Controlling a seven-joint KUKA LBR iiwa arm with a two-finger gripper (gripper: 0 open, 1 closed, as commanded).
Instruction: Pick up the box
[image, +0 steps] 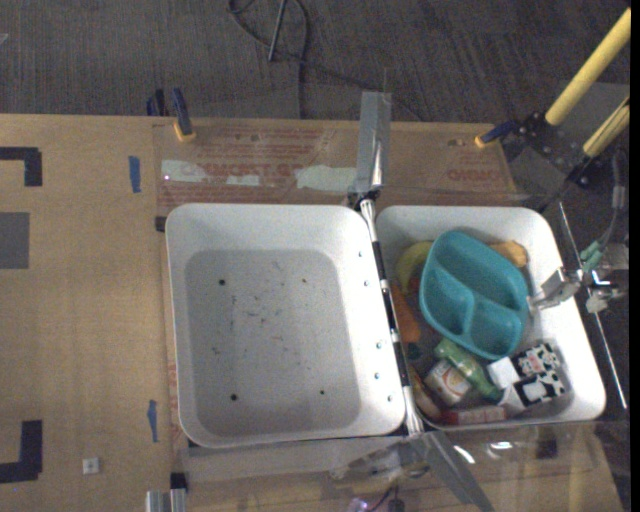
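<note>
At the lower right of the frame, the box (540, 373), black-and-white patterned, is lying in the right bin (575, 395) beside a teal tray (473, 292). The pincer (560, 288) is hovering at that bin's right rim; its opening cannot be judged.

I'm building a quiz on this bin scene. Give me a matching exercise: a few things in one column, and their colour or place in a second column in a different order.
Things:
1. Divided tray
2. Box
3. Left bin
4. Tape

Descriptions:
A. Black-and-white pattern, in the right bin's near right corner
B. Blue strip stuck on the bench, left of both bins
C. Teal, lying on top of the pile in the right bin
D. White, with small dark specks on its floor

Pairs: 1-C, 2-A, 3-D, 4-B
</note>
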